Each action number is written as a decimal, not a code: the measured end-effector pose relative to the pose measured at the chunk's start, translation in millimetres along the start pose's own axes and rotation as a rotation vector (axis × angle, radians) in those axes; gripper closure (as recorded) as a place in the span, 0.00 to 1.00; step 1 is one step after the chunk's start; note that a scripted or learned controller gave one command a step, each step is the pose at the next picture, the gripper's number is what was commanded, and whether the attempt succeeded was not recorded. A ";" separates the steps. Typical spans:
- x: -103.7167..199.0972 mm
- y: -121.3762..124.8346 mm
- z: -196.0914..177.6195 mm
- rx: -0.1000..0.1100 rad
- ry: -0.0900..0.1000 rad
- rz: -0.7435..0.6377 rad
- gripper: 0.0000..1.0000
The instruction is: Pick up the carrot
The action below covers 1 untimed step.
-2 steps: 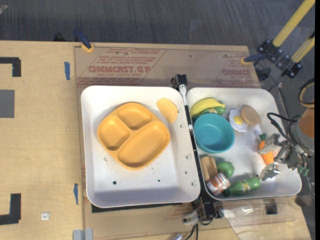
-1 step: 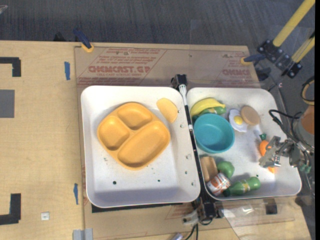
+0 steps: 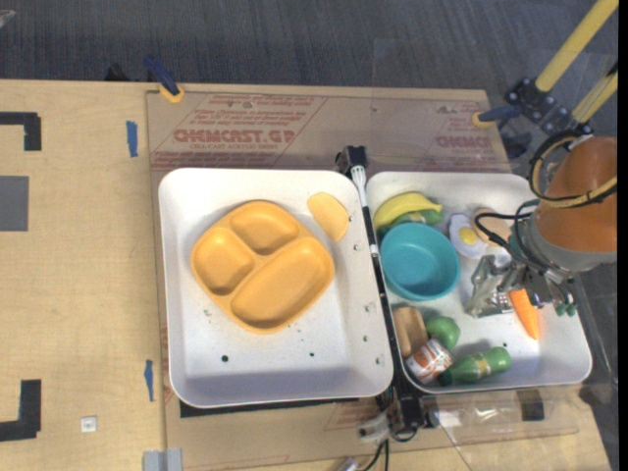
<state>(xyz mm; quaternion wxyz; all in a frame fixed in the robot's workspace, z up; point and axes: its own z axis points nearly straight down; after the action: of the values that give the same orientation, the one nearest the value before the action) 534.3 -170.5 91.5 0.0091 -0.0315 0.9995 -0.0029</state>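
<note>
- In the right bin [image 3: 579, 356], the teal bowl [image 3: 420, 261] and banana [image 3: 407, 207] crowd the far-left corner.
- A can [image 3: 429, 361] and green vegetables [image 3: 479, 364] line its near edge.
- Bare floor lies between them, toward the far-right corner.
- In the left bin [image 3: 186, 361], the orange divided plate [image 3: 260, 263] takes the centre; the near strip is open.

overhead fixed | slanted down | both bins [image 3: 177, 263] framed | arm right

Arm [image 3: 579, 204] is running off the right edge, upper part cut away. Wrist is covering the carrot's [image 3: 527, 316] upper end. Jaws too cluttered to tell open from closed. Can [image 3: 429, 361] label too small to read. Banana [image 3: 407, 208] is lying partly behind the blue bowl [image 3: 420, 261].
</note>
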 end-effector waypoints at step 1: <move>0.4 0.8 1.1 -0.002 0.001 -0.001 0.00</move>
<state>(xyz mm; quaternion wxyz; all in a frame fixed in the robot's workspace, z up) 533.9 -169.8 90.4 0.0086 -0.0317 0.9995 -0.0020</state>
